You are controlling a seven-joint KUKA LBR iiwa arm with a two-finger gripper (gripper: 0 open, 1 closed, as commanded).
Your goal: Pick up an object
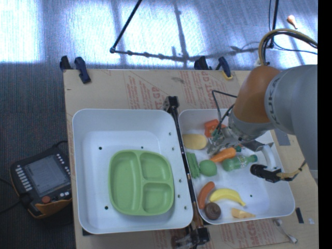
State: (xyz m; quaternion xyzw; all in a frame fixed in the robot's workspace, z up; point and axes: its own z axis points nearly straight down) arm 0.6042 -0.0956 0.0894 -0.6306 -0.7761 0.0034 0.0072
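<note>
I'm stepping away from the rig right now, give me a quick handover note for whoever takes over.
Gripper: down in the right bin, at its upper middle among the toy food; whether it is open or shut cannot be made out from here.
Things: carrot lies right by the gripper, with a yellow round piece to its left and a green bottle just below. Banana, red sausage and brown piece lie nearer the front. Left bin holds the green divided plate.
Done: nothing seen lifted.
Left: grasp one object and raise it.
</note>
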